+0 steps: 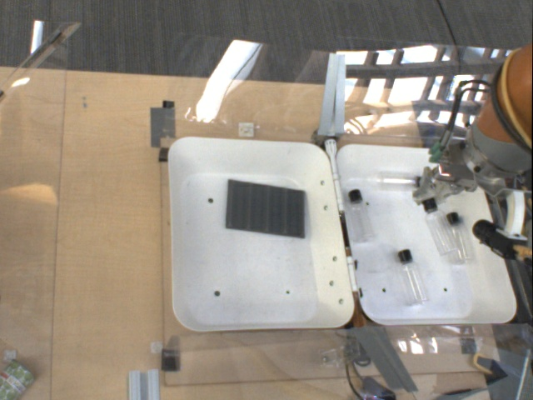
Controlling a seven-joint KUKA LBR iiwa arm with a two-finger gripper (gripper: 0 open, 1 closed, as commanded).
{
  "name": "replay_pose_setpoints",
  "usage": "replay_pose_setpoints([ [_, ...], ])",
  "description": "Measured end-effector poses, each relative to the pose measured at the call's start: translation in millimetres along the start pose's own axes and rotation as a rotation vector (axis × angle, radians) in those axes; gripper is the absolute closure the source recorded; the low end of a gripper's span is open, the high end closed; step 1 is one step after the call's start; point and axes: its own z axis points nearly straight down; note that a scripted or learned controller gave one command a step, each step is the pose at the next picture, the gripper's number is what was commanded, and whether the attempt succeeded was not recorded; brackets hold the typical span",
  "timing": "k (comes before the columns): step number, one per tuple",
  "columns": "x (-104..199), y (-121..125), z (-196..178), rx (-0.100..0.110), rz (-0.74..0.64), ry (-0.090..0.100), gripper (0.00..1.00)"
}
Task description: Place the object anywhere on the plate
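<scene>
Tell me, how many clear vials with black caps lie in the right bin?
3 clear. One vial lies by the bin's left wall, one near the front, one toward the right. A fourth may lie under the gripper.

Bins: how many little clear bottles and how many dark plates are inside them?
Clear bottles: 4
Dark plate: 1
Total: 5
</scene>
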Motion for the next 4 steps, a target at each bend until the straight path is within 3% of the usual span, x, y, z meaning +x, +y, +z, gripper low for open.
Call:
replay_pose_setpoints([
  [1,80.0,-32.2,29.3,0.002,0.034,0.001,1.00],
  [2,166.1,-68.4,29.1,0.003,-0.101,0.003,1.00],
  [3,260.0,-82.9,92.1,0.005,-0.255,0.003,1.00],
  [4,298.8,-112.2,72.4,0.003,-0.308,0.004,1.00],
])
